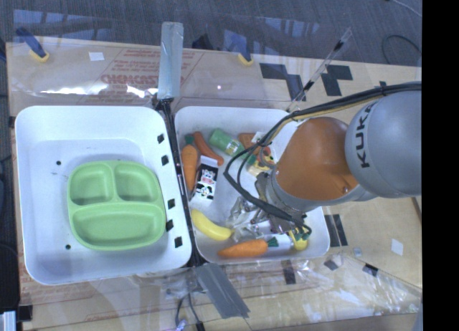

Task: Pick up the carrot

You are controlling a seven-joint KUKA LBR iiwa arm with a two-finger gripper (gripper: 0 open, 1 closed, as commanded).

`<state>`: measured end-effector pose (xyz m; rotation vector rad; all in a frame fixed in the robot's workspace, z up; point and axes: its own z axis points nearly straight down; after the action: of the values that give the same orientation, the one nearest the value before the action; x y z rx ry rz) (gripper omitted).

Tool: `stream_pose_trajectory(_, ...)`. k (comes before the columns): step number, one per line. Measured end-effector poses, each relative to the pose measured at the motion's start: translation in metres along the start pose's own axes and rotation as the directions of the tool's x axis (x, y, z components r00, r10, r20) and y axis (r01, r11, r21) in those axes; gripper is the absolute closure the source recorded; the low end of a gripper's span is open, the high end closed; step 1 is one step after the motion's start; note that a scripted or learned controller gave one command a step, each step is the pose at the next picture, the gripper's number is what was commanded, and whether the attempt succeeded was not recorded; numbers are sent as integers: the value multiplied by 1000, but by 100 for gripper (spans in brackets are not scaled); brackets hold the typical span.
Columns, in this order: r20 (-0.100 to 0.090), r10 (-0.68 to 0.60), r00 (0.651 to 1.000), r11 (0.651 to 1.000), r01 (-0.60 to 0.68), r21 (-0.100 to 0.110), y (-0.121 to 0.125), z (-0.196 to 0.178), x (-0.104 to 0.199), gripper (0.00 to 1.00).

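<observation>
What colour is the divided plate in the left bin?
Light green, seen clearly in the camera view: the divided plate.

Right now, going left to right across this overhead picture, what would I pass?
Green divided plastic plate in the left white bin → upright orange carrot → yellow banana → metal two-finger gripper → the arm's orange band.

White letters "KU" can be read on the grey arm (384, 147), running down its side just right of the orange band (315, 161); further letters curve out of sight. Left of the band, a small black-and-white carton (206, 181) carries print too small to read. Faint reddish lettering on the clear sheet (133, 72) behind the bins is too blurred to make out.
</observation>
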<state>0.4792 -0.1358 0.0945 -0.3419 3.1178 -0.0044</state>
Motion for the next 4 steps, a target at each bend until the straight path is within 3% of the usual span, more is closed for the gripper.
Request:
stream_pose_trajectory(2,5,-17,1000,1000,17,2,2,-21,-4,100)
stream_pose_trajectory(3,0,-294,956,956,294,-4,29,-31,-13,100)
stream_pose_trajectory(4,3,-298,954,954,298,-2,30,-41,-15,100)
